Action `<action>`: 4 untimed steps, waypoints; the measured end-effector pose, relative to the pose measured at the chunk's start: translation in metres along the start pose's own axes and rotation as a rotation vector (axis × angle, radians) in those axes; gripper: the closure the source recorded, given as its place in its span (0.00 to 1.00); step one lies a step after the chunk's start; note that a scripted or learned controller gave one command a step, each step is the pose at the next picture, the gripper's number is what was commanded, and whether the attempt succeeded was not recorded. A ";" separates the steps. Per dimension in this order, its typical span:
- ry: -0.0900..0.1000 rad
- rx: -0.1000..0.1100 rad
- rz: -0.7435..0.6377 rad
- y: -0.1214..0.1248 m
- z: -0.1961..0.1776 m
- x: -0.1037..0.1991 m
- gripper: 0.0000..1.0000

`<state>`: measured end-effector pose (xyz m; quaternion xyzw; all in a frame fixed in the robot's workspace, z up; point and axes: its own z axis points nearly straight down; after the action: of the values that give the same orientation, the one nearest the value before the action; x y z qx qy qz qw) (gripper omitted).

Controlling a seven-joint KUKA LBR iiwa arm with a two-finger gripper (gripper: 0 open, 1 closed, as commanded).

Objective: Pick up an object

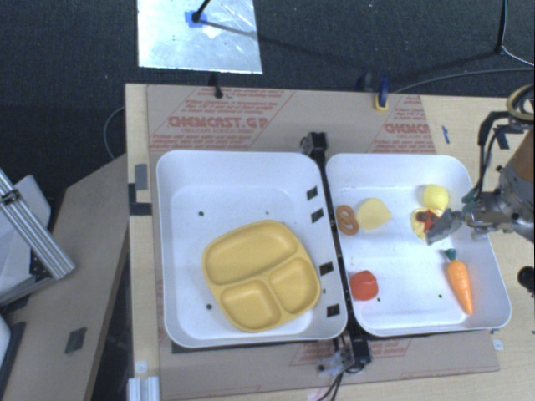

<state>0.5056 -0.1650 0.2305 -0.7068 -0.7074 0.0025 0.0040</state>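
The right bin (pixel 393 167) holds a pretzel (pixel 346 220), a pale yellow chip-shaped piece (pixel 374 213), a yellow lemon (pixel 435 196), a red tomato-like piece (pixel 364 285) and an orange carrot (pixel 459 285). A small red and yellow item (pixel 421 220) lies just below the lemon. My gripper (pixel 438 228) reaches in from the right and hangs right at that small item, beside the lemon. Whether anything sits between its tips is hidden.
The left bin (pixel 192 174) holds a yellow divided plate (pixel 261 274). A black hinge strip (pixel 326 224) runs between the two bins. Cardboard lies under both bins, and a foil sheet (pixel 199 23) lies beyond them.
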 end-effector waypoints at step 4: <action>-0.002 -0.010 0.001 0.012 0.148 -0.006 0.00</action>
<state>0.5163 -0.1711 0.0826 -0.7071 -0.7071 -0.0002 -0.0004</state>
